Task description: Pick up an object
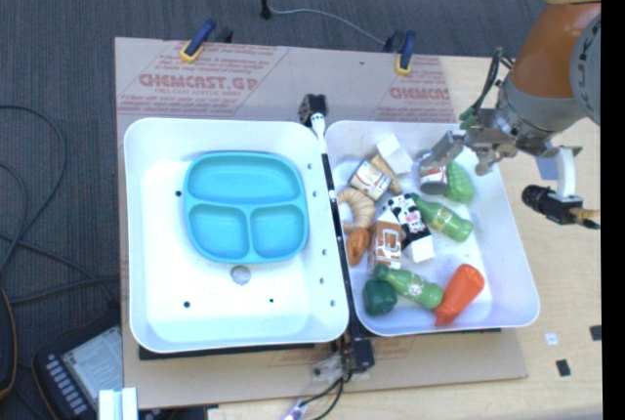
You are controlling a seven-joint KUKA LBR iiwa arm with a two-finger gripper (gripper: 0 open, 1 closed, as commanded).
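Now the arm (557, 47) reaches over the right bin (522, 262) and the claw (451, 157) hangs low above its upper right part, so I judge this is the approach step, just before a grasp. How wide the claw stands I cannot tell, because the metal parts blur together with the toys under it.

Nothing is seen held by the claw. The nearest thing is a green bottle-like toy (459, 184), which lies just below the claw and a little toward the arm side, perhaps touching it. A small silver and red piece (433, 176) is directly under the claw tip. Another green bottle (447, 221) lies further below, and the orange carrot (459, 291) is well apart, at the far lower end of the bin. A white block (394, 154) lies to the side away from the arm.

The next move, in my opinion, needs a short straight descent onto the nearest green toy. The toys are crowded, so the claw may push a neighbour and miss.

The left bin (146, 213) with a blue tray (244, 205) is well apart on the desk (176, 81).
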